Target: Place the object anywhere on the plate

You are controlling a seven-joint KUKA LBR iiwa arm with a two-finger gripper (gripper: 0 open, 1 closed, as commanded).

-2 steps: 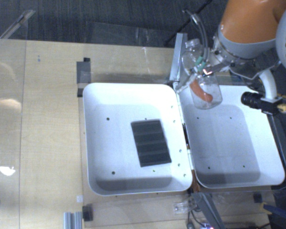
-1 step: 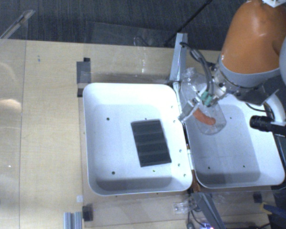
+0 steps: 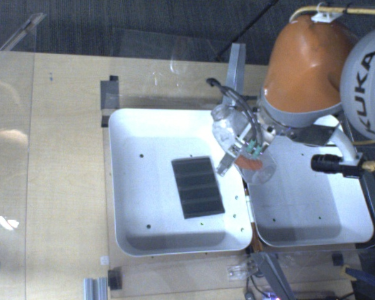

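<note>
Over the seam between the two bins, the jaws hang with a small reddish object by them, grip impossible to tell, so the dark plate in the left bin seems unreached.

A pale wooden bench fills the scene from nine o'clock to six. Dark carpet runs across twelve o'clock. A clear plastic sheet glints at nine, and cables tangle down at five o'clock.
</note>
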